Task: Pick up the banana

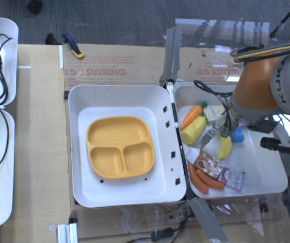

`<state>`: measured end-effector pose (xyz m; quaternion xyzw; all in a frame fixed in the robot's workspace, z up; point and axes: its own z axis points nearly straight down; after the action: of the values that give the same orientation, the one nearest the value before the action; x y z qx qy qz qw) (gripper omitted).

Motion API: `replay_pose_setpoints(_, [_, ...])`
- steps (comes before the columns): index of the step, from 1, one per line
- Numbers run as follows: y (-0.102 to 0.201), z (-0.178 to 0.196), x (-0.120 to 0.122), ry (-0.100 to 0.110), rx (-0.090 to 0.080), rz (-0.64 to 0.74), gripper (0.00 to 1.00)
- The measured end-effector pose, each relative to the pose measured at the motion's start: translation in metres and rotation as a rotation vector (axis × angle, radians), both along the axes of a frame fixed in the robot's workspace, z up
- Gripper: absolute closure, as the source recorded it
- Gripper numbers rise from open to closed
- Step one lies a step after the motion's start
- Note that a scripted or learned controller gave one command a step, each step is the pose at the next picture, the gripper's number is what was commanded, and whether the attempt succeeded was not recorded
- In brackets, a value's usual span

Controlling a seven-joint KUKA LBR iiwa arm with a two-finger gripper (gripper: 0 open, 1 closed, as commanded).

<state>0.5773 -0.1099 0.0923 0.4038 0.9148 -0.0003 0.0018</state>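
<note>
Bench w/ two white bins. L bin (79, 135) held a yellow divided tray (119, 146). R bin (266, 176) held the clutter. Arm (258, 85) reached in from the right, orange band over the bin's upper part. Gripper (219, 131) sat low amid the items; finger spread and grasp couldn't be told from this angle. Banana (225, 147) lay just below the gripper, near bin centre. Nearby: yellow bottle (193, 129), carrot (191, 116), snack packet (218, 169), sausages (203, 178), blue toy (237, 134).

One fixed cam above bench (38, 135), slanted down, both white bins (79, 135), arm (266, 80) from right
</note>
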Motion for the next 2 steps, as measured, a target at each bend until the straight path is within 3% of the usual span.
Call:
replay_pose_setpoints(1, [-0.001,0.009,0.001,-0.002,-0.001,-0.003,1.00])
replay_pose_setpoints(2, [0.077,0.099,-0.021,0.003,0.001,-0.046,1.00])
